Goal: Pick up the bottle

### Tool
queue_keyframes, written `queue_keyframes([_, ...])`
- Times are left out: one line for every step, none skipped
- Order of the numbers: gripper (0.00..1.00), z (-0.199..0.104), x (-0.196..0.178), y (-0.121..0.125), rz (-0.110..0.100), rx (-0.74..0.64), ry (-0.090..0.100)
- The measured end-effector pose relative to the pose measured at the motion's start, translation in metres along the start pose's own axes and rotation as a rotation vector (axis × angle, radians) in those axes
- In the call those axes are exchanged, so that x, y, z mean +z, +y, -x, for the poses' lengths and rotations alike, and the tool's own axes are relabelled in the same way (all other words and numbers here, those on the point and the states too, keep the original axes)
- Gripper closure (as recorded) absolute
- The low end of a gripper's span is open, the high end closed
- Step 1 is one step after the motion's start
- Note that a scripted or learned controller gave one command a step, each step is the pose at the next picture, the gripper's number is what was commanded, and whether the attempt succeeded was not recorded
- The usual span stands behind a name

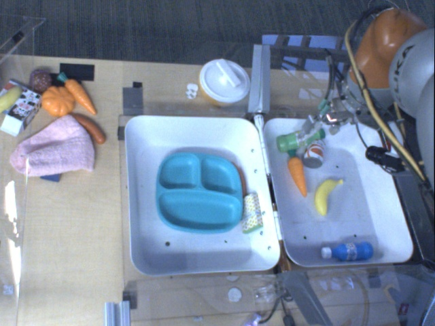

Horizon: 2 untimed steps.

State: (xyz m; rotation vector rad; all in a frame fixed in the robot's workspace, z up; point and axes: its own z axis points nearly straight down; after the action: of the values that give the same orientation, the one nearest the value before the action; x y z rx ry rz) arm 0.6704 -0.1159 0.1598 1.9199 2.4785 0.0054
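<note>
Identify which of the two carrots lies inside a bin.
The carrot in the right bin, beside the banana. The other carrot lies outside on the bench, by the pink cloth.

I can read no text, number or brand anywhere here. The blue bottle, lying near the front wall of the right bin, carries a label band too small to make out, and the printed card left of the pink cloth is blurred.

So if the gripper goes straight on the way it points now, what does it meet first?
The gripper points down and left, so probably the green item right under its tip, above the carrot. Depth is unclear. The bottle lies far off that line.
</note>
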Motion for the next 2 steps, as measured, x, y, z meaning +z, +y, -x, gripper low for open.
queue_keyframes([0.0,0.029,0.059,-0.007,-0.008,-0.309,0.008])
queue_keyframes([0.0,-0.011,0.073,-0.003,-0.021,-0.071,-0.002])
